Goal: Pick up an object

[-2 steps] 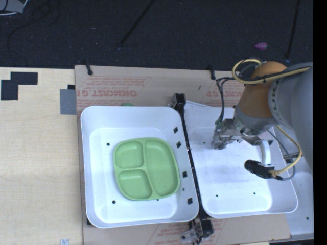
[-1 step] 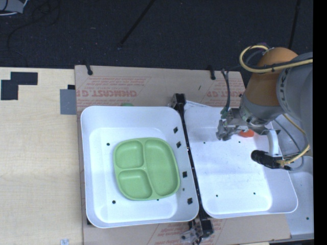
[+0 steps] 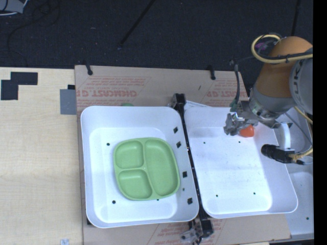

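Note:
A small orange-red object (image 3: 248,131) lies at the far right of the right bin (image 3: 240,188), close to the back wall. My gripper (image 3: 233,126) hangs right beside it on its left, touching or nearly touching it; the fingers are too small and dark to make out. A green three-compartment plate (image 3: 146,168) rests flat in the middle of the left bin (image 3: 97,152).
A black divider rail (image 3: 186,157) runs between the two bins. The arm with its orange band (image 3: 283,60) comes in over the right bin's back right corner. Cardboard (image 3: 133,88) lies under and behind the bins.

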Controlling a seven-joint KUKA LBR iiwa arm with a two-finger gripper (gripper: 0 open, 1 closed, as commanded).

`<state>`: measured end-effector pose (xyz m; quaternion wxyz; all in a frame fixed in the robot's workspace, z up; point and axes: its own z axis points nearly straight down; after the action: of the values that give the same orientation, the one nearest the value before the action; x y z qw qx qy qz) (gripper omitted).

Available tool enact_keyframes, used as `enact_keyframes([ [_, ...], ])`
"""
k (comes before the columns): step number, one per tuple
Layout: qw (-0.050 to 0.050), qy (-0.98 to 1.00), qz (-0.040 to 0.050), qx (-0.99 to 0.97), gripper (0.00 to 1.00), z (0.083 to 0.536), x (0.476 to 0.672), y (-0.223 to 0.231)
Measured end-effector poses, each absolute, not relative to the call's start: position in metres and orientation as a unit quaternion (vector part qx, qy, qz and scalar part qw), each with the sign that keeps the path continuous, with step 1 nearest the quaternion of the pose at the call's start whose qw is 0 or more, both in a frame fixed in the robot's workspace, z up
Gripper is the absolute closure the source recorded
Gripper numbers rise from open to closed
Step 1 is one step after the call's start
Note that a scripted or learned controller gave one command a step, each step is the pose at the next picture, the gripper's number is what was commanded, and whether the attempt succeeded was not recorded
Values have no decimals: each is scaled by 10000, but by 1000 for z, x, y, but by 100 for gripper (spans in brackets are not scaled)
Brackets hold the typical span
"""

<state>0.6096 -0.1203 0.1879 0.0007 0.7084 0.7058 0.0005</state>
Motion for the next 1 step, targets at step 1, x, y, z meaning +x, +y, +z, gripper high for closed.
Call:
enact_keyframes([
  [1, 20, 7073, 12, 7070, 100, 251, 614, -125],
])
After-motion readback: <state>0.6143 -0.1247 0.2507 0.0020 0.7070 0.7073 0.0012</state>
